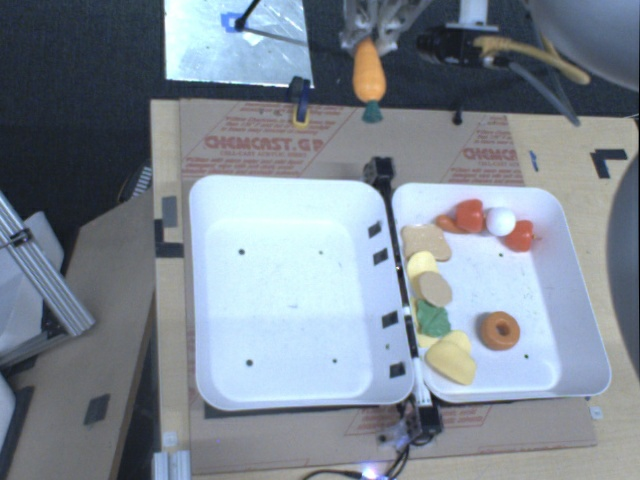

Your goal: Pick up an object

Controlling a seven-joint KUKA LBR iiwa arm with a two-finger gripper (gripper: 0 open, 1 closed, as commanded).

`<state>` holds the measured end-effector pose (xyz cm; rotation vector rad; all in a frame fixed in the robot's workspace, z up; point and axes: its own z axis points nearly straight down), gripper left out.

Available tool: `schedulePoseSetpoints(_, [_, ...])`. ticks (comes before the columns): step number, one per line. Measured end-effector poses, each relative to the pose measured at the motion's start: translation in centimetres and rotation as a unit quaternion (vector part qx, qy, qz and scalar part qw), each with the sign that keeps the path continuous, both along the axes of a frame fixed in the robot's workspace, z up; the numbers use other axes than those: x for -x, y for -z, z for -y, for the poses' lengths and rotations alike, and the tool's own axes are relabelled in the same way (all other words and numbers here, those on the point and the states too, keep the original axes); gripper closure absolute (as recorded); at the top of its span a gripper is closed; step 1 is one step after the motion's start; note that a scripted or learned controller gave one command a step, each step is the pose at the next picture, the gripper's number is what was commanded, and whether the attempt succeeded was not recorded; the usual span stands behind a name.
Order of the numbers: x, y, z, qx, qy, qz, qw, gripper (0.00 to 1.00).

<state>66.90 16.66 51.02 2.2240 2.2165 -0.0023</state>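
The bench [250, 128] carries two shallow white bins side by side: the left bin [290, 288] and, touching it along a hinged seam, the right bin [560, 298], which holds the remaining toy foods along its left wall and far edge. Above the far edge of the bench hangs the gripper [372, 40], its fingers clamped on the upper end of a toy carrot [369, 73] that dangles orange body downward, green tip lowest (lifted well clear of both bins). The hold appears shallow, near one end only, so the carrot could swing, rotate or slip free if the arm moves sharply; a fall from here would likely land on the bench behind the bins. Among the pieces left, the doughnut [498, 330] lies apart, while the white ball [500, 221] touches red pieces.
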Motion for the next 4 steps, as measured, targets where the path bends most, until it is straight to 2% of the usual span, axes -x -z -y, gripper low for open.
schedulePoseSetpoints(1, [0.1, -2.7, -2.5, -0.0021, -0.004, 0.002, 1.0, 1.0])
schedulePoseSetpoints(2, [0.0, -2.5, 3.5, -0.0006, 0.0, 0.001, 1.0, 1.0])
schedulePoseSetpoints(4, [0.1, -2.5, -1.8, -0.0018, -0.005, 0.001, 1.0, 1.0])
